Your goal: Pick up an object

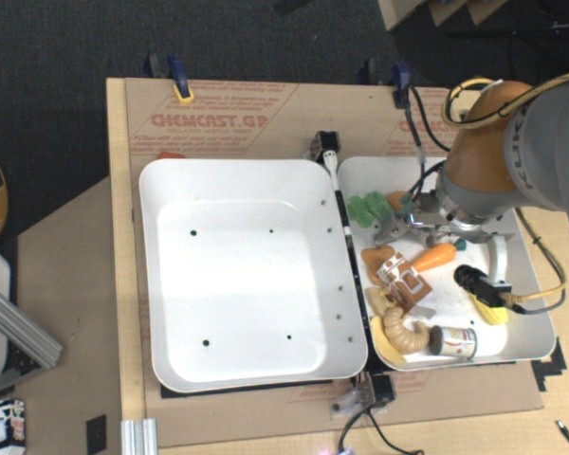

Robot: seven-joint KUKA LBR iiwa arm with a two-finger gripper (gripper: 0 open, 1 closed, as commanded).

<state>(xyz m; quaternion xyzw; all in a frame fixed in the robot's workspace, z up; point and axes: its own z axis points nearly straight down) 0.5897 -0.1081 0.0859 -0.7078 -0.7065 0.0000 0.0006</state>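
Where the table carried two white bins, the right bin served as the landmark. The left bin lay touching its left wall. The grey arm hung above the right bin's far half, its orange band toward the bin's middle, and the hand sat low over the far left part; whether it was apart or together could not be told. Inside the bin, a pale croissant-like piece lay near the front left corner and a green item near the far left. The orange carrot lay at the middle, long axis slanting, thin end toward the back right wall. A good grasp would probably close across the carrot's width, not along it.
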